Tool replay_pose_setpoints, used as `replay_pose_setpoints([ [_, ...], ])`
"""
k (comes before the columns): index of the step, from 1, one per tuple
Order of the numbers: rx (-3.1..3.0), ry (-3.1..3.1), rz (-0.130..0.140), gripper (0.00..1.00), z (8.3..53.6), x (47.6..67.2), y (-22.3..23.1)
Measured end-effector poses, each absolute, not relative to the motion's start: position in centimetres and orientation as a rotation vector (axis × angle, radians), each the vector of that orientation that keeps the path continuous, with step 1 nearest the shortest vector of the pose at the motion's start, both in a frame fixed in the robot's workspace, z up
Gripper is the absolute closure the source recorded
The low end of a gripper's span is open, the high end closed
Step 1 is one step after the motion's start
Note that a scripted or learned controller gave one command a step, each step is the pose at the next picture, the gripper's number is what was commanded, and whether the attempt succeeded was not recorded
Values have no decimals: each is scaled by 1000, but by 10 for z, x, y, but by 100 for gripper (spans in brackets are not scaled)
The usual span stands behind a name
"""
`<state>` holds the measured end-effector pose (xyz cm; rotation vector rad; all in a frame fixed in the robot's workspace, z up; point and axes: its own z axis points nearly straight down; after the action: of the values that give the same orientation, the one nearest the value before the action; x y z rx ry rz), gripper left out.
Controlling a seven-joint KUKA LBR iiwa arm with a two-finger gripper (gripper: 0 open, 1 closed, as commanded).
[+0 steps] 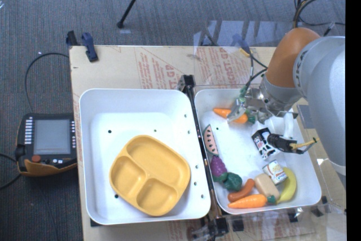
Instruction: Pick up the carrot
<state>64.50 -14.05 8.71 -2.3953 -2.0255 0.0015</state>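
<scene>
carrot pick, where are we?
Done: gripper has reached the right bin, at its far end. In hand: an orange carrot lies at the fingertips, though a grasp isn't clear. Left: closing and lifting. Two more carrots lie at the near end.

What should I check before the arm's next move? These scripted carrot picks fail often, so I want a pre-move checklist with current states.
1. Two-finger gripper over the right white bin: ok.
2. Orange carrot at the gripper actually between its fingers: cannot tell.
3. Gripper aperture: cannot tell.
4. Other carrots available, two orange ones at the bin's near edge: ok.
5. Neighbours crowd those carrots, green broccoli toy and beige block: not ok.
6. Yellow divided plate lies in the left bin, away from the arm: ok.
</scene>
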Motion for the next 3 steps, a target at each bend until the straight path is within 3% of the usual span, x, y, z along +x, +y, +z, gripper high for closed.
replay_pose_setpoints([
  [1, -2375, -2018, 33, 100, 91, 640, -141],
  [2, -2375, -2020, 33, 0, 91, 640, -141],
  [3, -2619, -1714, 14, 0, 85, 639, -90],
])
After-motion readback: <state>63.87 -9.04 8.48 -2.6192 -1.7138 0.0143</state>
